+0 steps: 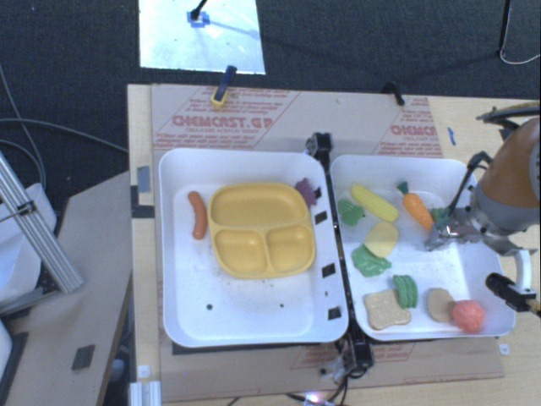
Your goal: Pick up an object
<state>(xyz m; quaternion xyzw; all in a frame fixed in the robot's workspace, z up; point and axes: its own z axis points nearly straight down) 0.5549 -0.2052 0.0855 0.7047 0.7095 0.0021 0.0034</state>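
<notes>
The grey arm's two-finger gripper (439,237), whether parted or closed impossible to tell, hangs low in the right white bin (423,169), just beside the small orange plastic carrot with green top (415,208). The toy looks light, rigid and slick, likely best pinched across its thicker middle.

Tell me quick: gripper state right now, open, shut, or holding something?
Gripper: down in the right bin beside the carrot; whether it is open, shut or holding anything cannot be told.
</notes>
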